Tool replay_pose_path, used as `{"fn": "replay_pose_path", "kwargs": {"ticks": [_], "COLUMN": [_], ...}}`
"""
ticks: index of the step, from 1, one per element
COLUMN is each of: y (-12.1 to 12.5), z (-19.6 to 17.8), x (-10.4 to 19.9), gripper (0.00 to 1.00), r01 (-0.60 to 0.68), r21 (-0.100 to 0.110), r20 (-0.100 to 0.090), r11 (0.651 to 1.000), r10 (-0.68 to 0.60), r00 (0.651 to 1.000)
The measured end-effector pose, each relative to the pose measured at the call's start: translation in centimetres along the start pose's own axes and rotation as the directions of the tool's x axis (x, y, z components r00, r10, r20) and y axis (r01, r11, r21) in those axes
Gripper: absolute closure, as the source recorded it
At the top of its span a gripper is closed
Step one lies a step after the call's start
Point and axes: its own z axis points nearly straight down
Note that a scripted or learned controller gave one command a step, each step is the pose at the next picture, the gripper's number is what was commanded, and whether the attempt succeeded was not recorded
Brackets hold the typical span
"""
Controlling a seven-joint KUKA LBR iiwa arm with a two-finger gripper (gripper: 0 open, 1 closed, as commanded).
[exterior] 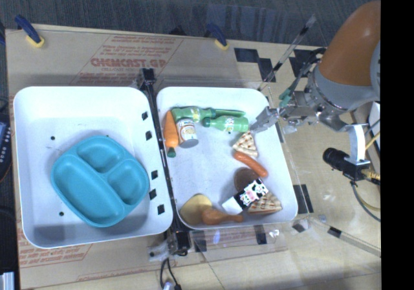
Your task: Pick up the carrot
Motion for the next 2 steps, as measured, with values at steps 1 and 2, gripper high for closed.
{"fn": "replay_pose_path", "kwargs": {"ticks": [1, 2], "y": [-2.3, 5.0], "z": [12.3, 19.8], "x": [5.2, 5.7], "gripper": [0.0, 0.0], "r01": [0.129, -0.071], "r21": [0.008, 0.005], "r20": [-0.002, -0.001], "r11": [0.992, 0.997], "r10": [-0.129, 0.071], "r00": [0.992, 0.997]}}
